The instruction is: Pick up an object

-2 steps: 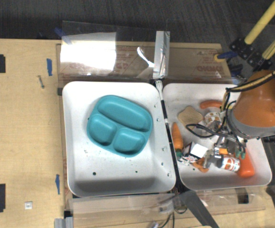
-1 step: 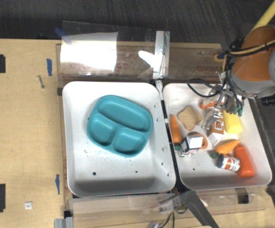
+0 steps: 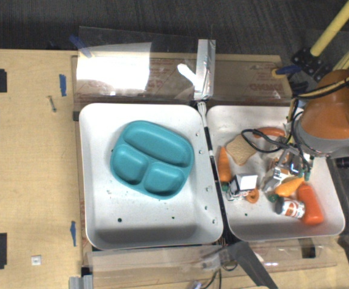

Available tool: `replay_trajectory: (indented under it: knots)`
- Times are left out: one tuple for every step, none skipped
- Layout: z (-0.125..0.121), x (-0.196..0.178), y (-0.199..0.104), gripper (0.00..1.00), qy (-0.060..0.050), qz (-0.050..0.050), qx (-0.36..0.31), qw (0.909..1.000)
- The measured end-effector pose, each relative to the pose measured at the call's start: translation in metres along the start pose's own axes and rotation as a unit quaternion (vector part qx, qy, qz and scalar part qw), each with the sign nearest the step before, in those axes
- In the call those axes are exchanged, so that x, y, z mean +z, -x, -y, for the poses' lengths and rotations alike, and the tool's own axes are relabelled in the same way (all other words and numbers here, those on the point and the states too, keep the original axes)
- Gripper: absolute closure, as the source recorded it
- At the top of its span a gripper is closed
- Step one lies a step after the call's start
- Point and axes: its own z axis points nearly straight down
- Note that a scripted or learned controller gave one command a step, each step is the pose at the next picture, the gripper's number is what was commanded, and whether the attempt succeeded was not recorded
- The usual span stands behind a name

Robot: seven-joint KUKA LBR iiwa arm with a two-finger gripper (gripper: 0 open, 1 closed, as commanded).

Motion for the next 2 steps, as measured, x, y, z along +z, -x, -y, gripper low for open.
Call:
replay_trajectory:
  knots:
    - [0.026,-0.001,-0.058,0.00,0.000,0.000,-0.026,0.9997]
    - [0.024,-0.014,-0.053,1.00,0.001,0.007,-0.026,0.9996]
